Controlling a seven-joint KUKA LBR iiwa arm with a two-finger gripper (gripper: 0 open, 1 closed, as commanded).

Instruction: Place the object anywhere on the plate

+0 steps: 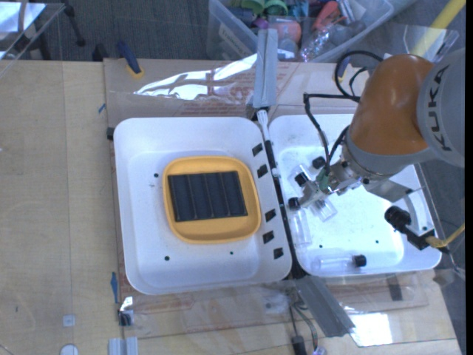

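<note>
Clear object [334, 261] lies below-right of end effector [319, 193].

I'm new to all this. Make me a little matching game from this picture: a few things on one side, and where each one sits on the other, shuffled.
Things:
1. plate
2. gripper
3. tub of toys
4. orange band

Places:
A. on the arm, above the wrist
B. in the left bin
C. behind the bins, at the top of the view
D. over the right bin

Pairs: 1-B, 2-D, 3-C, 4-A
</note>
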